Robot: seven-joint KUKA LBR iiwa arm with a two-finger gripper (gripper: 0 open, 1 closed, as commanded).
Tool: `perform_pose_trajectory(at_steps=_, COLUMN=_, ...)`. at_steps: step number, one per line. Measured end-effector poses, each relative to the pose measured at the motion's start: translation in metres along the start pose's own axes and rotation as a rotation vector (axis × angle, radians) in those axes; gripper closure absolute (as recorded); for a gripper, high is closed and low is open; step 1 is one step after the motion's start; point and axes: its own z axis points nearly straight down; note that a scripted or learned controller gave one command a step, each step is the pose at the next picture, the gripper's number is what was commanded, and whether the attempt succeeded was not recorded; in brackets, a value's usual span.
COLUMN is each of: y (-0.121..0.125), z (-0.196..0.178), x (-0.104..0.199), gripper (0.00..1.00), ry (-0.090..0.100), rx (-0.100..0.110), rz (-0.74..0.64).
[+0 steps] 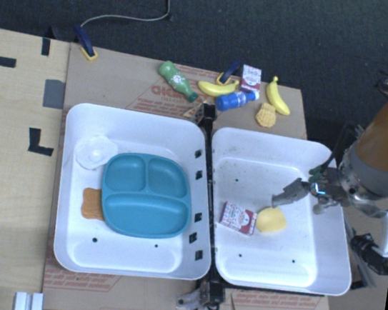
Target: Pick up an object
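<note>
Taking the right bin (322,267) as the landmark: two small things are lying on its floor toward its near left part, a red-and-white carton (238,218) and, touching its right side, a yellow lemon-like piece (271,220). Just beyond the yellow piece, over the middle of the same bin, the gripper (291,194) is hanging at a slant, its grey fingers (285,197) pointing down and left. They are appearing close together with nothing visible between them, though the exact gap is hard to tell from this angle. The arm (382,150) is reaching in over the bin's right wall, its orange band showing above the wrist.

To the left of the right bin, the left bin (66,240) is sitting flush against it, holding a blue divided plate (147,196), a tan cracker-like piece (91,203) sticking out from under the plate's left edge, and a clear cup (95,151) at the far left.

Beyond the right bin's far wall, on the cardboard, toys are lying in a cluster: a green bottle (177,80), two bananas (216,87) (278,97), a blue bottle (234,100), a small carton (251,77) and a yellow waffle-like piece (266,115).
</note>
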Motion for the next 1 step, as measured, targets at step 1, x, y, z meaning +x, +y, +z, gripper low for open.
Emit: perform_pose_trajectory(at_steps=1, y=0.0255, z=0.1536, x=0.0012, gripper=0.00, ry=-0.003, rx=-0.010, rz=0.000)
